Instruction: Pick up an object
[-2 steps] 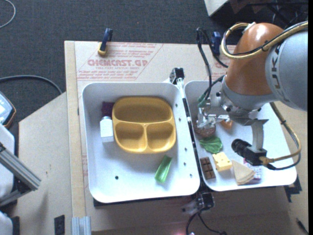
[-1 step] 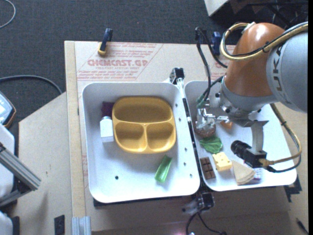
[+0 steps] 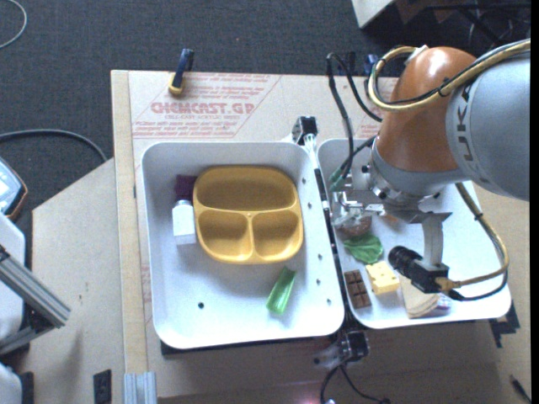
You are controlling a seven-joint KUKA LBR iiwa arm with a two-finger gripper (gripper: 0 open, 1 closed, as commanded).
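In the camera view the claw (image 3: 354,217) hangs low in the right bin (image 3: 480,251) near its left wall, over a green leaf (image 3: 364,247) lying with its long axis roughly parallel to the tabletop's front edge.

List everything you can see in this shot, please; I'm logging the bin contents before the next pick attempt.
shallow white plastic bins: two, white, side by side on the bench
yellow three-compartment plastic tray: one, yellow, left bin
small white bottle: one, white, left of the tray
green wedge-shaped block: one, green, left bin's near side
green leaf-shaped piece: one, green, right bin
brown chocolate-bar block: one, brown, right bin
pale yellow cheese-like block: one, right bin
grey robot arm with orange band: one, over the right bin
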